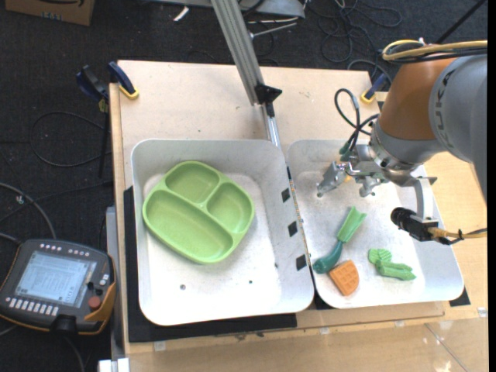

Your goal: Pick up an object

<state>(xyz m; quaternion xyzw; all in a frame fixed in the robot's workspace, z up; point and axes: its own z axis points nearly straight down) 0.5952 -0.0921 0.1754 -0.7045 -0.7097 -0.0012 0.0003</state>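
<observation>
Looking down from the overhead camera, I'd say the pick hasn't really happened yet. The gripper [346, 178] hangs over the upper part of the right bin [442, 285], and nothing sits between its fingers as far as I can see. Whether those fingers are spread or closed, honestly can't tell: the metal bits blur together under the wrist.

The stuff worth grabbing all lies lower in that right bin: a green and teal stalk-shaped toy [341, 241], an orange wedge [346, 277] just beside its teal end, and a small green piece [390, 264] off to the right. All three rest on the bin floor, apart from the gripper.

The left bin [147, 285] has a green divided plate [198, 211] lying flat.

So basically everything's left: go down, close, lift. The arm's bulk hides part of the right bin's far side, and its black cable fitting covers a patch near the right rim.
</observation>
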